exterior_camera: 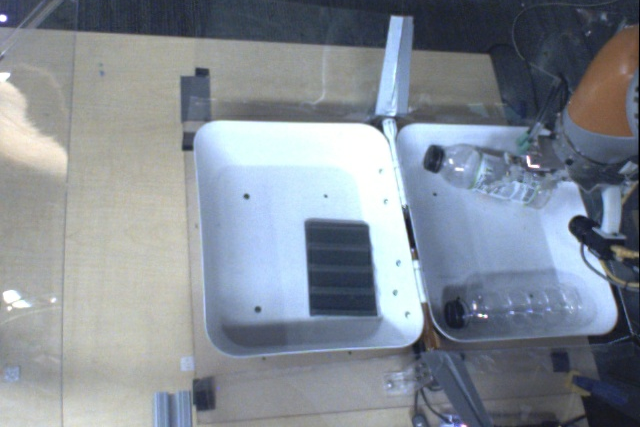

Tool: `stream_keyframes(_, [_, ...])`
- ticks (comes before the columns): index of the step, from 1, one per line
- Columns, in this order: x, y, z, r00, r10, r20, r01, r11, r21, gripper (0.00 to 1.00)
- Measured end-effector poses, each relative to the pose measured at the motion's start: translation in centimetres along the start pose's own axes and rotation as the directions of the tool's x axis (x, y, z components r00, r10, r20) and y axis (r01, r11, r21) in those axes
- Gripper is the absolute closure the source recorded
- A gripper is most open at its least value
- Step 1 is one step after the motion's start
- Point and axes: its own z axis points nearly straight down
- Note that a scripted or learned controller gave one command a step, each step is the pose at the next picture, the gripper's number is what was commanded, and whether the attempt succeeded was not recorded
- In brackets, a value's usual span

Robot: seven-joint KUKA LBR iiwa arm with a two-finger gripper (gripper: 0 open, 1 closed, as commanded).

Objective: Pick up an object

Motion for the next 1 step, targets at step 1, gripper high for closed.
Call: stream_keyframes(1, [1.43,2.06,0.69,0.986,-0.164,0.003,0.164,0.986,0.013,0.0])
